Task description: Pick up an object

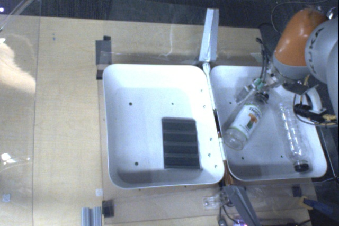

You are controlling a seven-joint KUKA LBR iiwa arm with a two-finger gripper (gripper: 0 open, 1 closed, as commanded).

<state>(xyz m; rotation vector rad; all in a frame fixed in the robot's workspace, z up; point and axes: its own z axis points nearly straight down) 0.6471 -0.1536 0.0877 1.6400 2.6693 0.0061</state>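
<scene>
A clear glass jar with a white and orange label (pixel 243 124) lies tilted in the right white bin (pixel 312 169), its base by the bin's left edge and its neck pointing toward the far right. The two-finger gripper (pixel 259 88) hangs just above that neck; its state cannot be told. A clear plastic bottle with a dark cap (pixel 293 137) lies along the right edge. A black ribbed rectangular block (pixel 180 143) rests in the left white bin (pixel 122 108), toward its near edge.

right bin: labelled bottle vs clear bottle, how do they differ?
The labelled bottle lies at a slant near the right bin's left wall; the clear bottle lies nearly lengthwise by its right side. The labelled bottle looks stubbier, the clear bottle slimmer with a dark cap. The gripper hovers just above the labelled bottle's top end. Both lie flat.
</scene>
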